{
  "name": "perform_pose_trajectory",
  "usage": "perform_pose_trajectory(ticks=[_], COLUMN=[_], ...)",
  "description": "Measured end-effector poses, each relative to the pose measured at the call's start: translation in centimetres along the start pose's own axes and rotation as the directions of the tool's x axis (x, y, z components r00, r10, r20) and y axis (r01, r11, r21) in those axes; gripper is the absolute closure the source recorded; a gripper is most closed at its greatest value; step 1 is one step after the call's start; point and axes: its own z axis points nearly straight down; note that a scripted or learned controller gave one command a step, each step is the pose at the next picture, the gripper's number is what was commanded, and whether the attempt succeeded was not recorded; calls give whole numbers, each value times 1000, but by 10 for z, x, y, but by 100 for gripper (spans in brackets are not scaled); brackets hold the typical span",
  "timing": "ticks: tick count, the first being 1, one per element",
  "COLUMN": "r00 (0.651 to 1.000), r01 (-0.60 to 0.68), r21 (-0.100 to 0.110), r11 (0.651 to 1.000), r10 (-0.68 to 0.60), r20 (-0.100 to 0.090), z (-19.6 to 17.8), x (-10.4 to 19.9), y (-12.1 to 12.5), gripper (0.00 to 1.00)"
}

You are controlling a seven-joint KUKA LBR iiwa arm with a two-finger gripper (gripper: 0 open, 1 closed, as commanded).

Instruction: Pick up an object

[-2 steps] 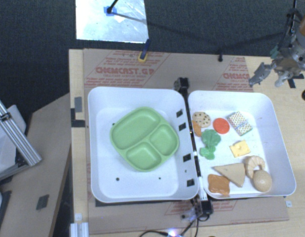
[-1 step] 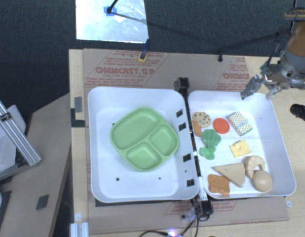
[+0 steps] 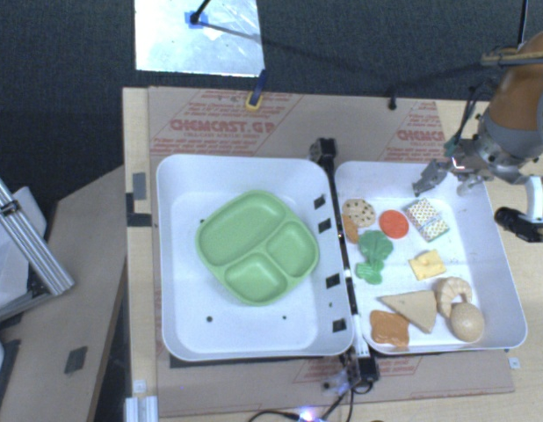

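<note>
tool [image 3: 449, 176] released, holding nothing | over far edge of right bin [image 3: 509, 288] | nearest: checkered block [image 3: 427, 219]

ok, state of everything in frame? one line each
gripper: above the right bin's far edge, nothing between its fingers
green divided plate: flat in the left bin, tilted askew
cookie: flat, right bin
red disc: flat
checkered block: lying flat
broccoli: on its side
cheese: flat
bread wedge: flat
egg: resting near the croissant
</note>
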Motion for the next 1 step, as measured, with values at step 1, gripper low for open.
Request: perform_pose_trajectory(ticks=[1], r00=[1000], r01=[4], r21=[-1], r11=[1000], r10=[-4], r20=[0], z=[52], x=[4], y=[10], gripper=[0])
